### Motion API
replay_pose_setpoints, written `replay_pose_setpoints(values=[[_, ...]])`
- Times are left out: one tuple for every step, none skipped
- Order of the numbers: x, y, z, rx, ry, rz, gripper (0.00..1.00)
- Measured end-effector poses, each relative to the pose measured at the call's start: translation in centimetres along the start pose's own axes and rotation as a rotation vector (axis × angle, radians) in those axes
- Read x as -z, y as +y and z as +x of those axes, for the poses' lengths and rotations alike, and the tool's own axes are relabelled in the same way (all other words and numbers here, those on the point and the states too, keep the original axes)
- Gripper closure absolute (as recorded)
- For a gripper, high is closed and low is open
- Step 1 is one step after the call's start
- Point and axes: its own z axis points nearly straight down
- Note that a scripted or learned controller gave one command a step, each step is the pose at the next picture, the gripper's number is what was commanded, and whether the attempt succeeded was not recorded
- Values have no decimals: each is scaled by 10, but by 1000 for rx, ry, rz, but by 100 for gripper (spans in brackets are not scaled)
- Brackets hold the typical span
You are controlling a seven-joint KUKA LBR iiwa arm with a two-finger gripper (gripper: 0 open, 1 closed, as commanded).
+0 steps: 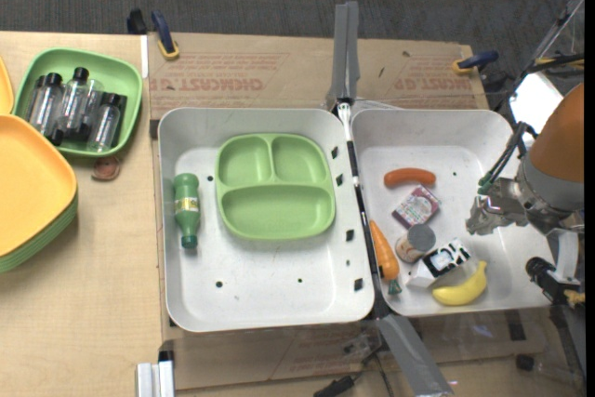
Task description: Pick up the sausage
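The small orange-red curved sausage (410, 177) looks light, soft, perhaps slippery (toy-like); grasp mid-length. Pincer (485, 211) state: cannot tell.

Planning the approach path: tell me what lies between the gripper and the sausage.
Bare white floor of the right bin, seen in the camera view, separates the gripper from the sausage.

grey arm (558, 165) reaches in from right, wrist bent down.

A green divided plate (275, 184) and a green bottle (186, 209) lie in the left bin (186, 302); a carrot (384, 253) and a banana (461, 287) (both near the front) lie in the right bin (465, 130).
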Motion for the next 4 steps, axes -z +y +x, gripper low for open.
replay_pose_setpoints(values=[[-29,23,-24,190,-1,-3,100],[-30,-17,-48,-117,1,0,100],[-30,-33,13,-238,1,1,100],[-30,-32,5,-31,1,1,100]])
